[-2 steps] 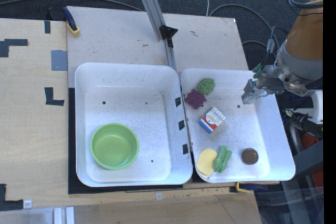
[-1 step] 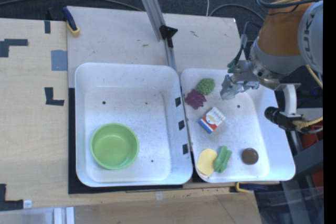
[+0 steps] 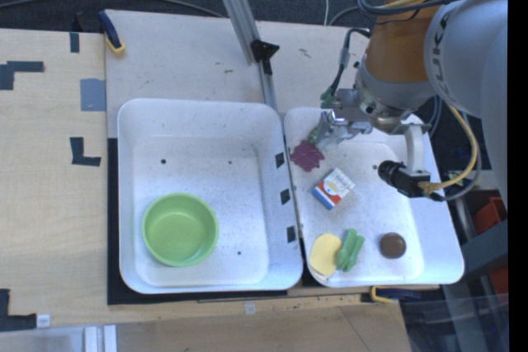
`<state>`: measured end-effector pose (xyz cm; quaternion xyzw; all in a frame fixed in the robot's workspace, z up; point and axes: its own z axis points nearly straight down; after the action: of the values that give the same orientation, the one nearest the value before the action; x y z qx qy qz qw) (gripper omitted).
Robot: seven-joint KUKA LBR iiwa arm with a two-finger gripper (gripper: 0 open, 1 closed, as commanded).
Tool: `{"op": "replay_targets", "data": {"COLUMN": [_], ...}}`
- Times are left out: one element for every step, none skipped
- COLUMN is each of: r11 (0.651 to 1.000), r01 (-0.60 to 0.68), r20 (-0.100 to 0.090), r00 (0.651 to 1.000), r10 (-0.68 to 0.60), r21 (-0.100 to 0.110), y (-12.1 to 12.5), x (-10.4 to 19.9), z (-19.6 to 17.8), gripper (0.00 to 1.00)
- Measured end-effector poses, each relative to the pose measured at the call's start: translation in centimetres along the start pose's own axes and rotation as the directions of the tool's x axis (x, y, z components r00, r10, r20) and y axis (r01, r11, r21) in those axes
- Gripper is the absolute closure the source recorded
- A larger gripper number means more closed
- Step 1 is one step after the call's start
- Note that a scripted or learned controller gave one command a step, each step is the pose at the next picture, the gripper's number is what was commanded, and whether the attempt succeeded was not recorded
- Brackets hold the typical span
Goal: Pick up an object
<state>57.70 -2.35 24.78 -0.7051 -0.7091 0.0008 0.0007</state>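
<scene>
Two bins on my table. Left bin has a green bowl in its near left corner. Right bin holds the clutter: purple piece at the far left side, white carton with red and blue print just nearer, yellow item and green item touching each other by the near edge, brown ball right of them. I see my arm reaching in from the right, tool low over the far left of the right bin, just above the purple piece. Can't tell if it touches it. Can't tell the tool's state either, too blurred. Nothing visibly gripped. Grey pole slants across the far side.
</scene>
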Motion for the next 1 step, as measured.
{"op": "replay_targets", "data": {"r11": [1.0], "r01": [0.0], "r20": [-0.001], "r00": [1.0], "r10": [0.0], "r21": [0.0], "y": [1.91], "x": [4.48], "z": [1.5], "gripper": [1.0]}}
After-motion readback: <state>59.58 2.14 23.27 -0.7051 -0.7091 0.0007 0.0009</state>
